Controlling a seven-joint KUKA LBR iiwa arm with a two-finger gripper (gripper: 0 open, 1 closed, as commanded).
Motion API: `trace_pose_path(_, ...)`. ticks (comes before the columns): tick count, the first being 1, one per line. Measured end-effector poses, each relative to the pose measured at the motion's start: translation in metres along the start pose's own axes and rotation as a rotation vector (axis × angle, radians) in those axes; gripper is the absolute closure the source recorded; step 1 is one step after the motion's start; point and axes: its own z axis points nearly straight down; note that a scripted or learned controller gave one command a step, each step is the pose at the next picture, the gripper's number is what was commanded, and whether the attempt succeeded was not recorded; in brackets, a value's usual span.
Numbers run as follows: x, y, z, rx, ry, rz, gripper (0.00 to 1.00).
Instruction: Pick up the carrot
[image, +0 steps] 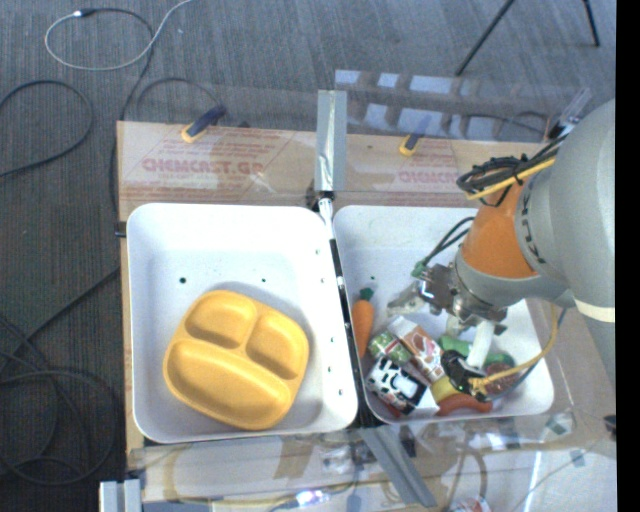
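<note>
The carrot (362, 322) is lying against the left wall of the right bin (395, 235), beside a heap of packets (412, 368); the jaws (462, 318) are hanging over that heap, and I cannot tell their state. A descent here is risking a grab at packets, or a scrape on the wall.

Cardboard sheet (200, 165) under bins: faint red print, roughly "CHEMCAST GP"; partly illegible.

Looked like a robotics lab, not a home. Sat on grey carpet (250, 60) strewn with loose black cables (60, 110), well left of the hand (462, 318). Had a makeshift counter topped with printed cardboard (215, 165), clamped by yellow clips (203, 122), carrying two white bins (240, 222).
</note>
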Motion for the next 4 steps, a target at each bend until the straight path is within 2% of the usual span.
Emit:
trace_pose_path(1, 0.023, 0.008, 0.000, 0.000, -0.005, -0.270, 0.00)
trace_pose_path(2, 0.021, -0.002, 0.000, -0.001, 0.001, -0.163, 0.00)
trace_pose_path(3, -0.010, 0.013, 0.000, 0.004, 0.002, -0.313, 0.00)
trace_pose_path(4, 0.011, -0.030, -0.001, -0.002, -0.001, -0.186, 0.00)
